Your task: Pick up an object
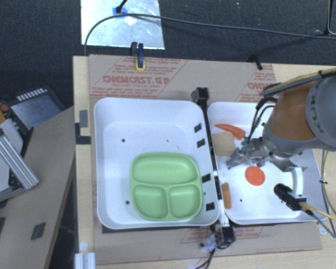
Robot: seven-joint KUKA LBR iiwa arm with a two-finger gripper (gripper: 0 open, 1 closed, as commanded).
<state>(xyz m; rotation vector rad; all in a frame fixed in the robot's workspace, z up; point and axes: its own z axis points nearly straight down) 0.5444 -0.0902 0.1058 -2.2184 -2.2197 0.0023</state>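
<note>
Over the shallow white plastic right bin (pixel 269 213), my claw (pixel 238 158) hangs just beside a flat round orange-red disc (pixel 255 176); I can't tell whether it's spread. A smooth green three-compartment tray (pixel 165 185) sits in the left bin (pixel 117 150).

Left bin (pixel 109 161) mid frame; green three-part plate (pixel 165 185) in its lower half; right bin (pixel 252 207) beside it; arm (pixel 325 122) in from right edge; gripper (pixel 242 157) low over right bin's middle; orange-red disc (pixel 255 176) just below-right of gripper; curved orange-red piece (pixel 231 129) above gripper, apart; small brown stick (pixel 226 195) at that bin's lower left wall.
</note>
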